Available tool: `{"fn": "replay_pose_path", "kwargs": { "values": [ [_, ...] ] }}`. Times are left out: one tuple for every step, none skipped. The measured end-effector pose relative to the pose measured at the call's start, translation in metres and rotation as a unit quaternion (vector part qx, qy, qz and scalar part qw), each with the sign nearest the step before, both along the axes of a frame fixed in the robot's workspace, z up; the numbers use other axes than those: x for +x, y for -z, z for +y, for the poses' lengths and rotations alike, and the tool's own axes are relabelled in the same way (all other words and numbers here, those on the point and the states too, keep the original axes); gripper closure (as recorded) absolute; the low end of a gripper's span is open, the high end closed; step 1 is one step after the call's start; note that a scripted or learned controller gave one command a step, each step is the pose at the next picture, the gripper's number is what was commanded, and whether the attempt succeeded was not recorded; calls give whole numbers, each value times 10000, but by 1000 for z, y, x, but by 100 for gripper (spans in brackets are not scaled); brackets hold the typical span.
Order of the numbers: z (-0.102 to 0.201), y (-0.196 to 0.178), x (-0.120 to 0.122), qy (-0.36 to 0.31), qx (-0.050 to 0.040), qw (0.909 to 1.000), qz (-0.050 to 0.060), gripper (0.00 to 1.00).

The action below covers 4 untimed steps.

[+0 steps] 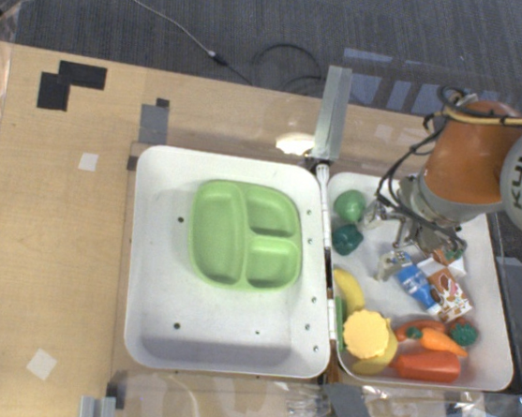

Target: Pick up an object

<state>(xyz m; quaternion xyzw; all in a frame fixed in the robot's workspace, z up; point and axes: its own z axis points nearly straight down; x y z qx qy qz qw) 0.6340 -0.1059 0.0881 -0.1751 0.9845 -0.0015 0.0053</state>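
1. The hand (404,258) hangs over the upper middle of the right bin (501,347), directly above a small blue-and-white carton (417,283). The finger state cannot be determined from this view; no object is visible between the fingers.
2. The blue-and-white carton lies tilted on the bin floor, just below the hand. Touching its right side is a brown-and-white printed packet (449,294).
3. A green ball-shaped toy (348,204) sits in the upper left corner of the right bin. A darker green toy (347,238) lies just below it; both are to the left of the hand.
4. A yellow banana (349,291) lies along the left wall of the right bin, below the dark green toy.
5. A yellow cylindrical toy (367,339) sits at the lower left of the right bin, touching the lower end of the banana.
6. An orange carrot (441,341) with a green top lies at the lower right. An orange-red block (426,366) lies just below it, against the bin's lower wall.
7. The arm (469,167) enters from the right. Its orange band sits above the hand, and grey housing continues to the right edge.
8. The left bin (158,237) holds 1 green divided tray (244,235) with 3 compartments, placed near its upper middle.
9. Both bins rest side by side on the tan table (39,251), their adjacent walls touching. Black tape marks (68,85) show at the table's upper left.
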Motion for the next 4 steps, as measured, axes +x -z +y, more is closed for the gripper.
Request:
{"fn": "replay_pose_path", "kwargs": {
  "values": [
    [-21,-1,-42,-232,5,9997,4,0],
    [-34,-1,-91,543,9,9985,-13,0],
    [-14,-2,-110,1113,4,9938,-28,0],
    [2,-1,-30,1160,-19,9932,-39,0]
  ]
}}
